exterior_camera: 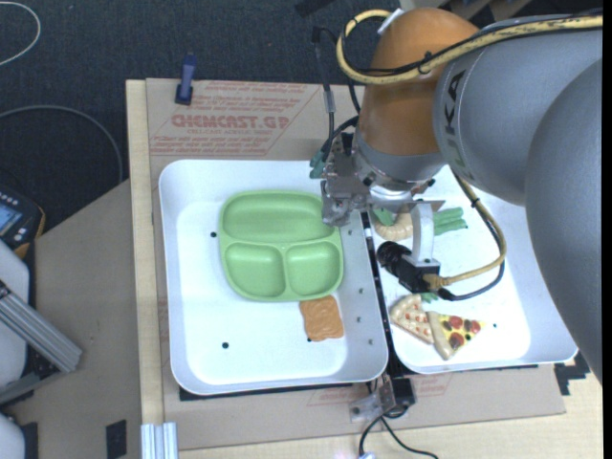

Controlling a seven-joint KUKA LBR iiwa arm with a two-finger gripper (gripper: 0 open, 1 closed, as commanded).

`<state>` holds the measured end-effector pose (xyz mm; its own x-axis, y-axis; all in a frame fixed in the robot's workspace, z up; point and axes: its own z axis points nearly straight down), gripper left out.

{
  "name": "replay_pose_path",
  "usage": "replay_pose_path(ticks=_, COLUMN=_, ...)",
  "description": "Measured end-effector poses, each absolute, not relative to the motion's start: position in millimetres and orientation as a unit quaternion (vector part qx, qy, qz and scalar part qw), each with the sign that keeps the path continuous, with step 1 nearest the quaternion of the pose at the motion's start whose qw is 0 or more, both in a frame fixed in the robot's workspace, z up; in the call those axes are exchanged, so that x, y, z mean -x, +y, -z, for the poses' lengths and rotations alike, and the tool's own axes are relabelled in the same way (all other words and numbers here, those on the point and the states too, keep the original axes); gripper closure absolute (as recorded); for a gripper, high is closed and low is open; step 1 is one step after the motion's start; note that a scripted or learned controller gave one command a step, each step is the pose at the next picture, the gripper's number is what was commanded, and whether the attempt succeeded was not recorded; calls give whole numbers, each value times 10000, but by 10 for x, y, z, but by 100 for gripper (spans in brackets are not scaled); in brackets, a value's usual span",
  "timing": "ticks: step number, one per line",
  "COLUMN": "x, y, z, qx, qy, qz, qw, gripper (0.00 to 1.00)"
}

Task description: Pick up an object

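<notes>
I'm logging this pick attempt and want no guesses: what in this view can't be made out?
- Gripper: its fingers, hidden under the arm's orange band and wrist; grasp unknown.
- Tan item in the right bin: mostly covered by the wrist, identity unclear.
- Green item: partly behind the arm.
- Right bin's far side: blocked by the grey arm.
- Blue object on the cardboard: too small to identify.

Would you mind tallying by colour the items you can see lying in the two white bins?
Green: 2, the divided plate in the left bin and a small green piece in the right bin.
Orange-brown: 1, the flat biscuit.
Tan with red: 1, the pizza slice.
Pale beige: 1, a round piece partly hidden by the arm.
Total: 5
</notes>
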<state>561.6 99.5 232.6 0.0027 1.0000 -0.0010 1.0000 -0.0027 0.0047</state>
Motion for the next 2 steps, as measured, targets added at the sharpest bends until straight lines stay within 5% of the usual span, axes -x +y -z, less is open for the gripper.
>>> replay_pose_path(ticks=1, x=-4927, y=1804, z=-1788, qx=-7041, qy=7101, qz=39, qw=-48, gripper=100)
replay_pose_path(ticks=2, x=-4974, y=1754, z=-1925, qx=-7072, qy=7070, qz=4, qw=-7, gripper=100)
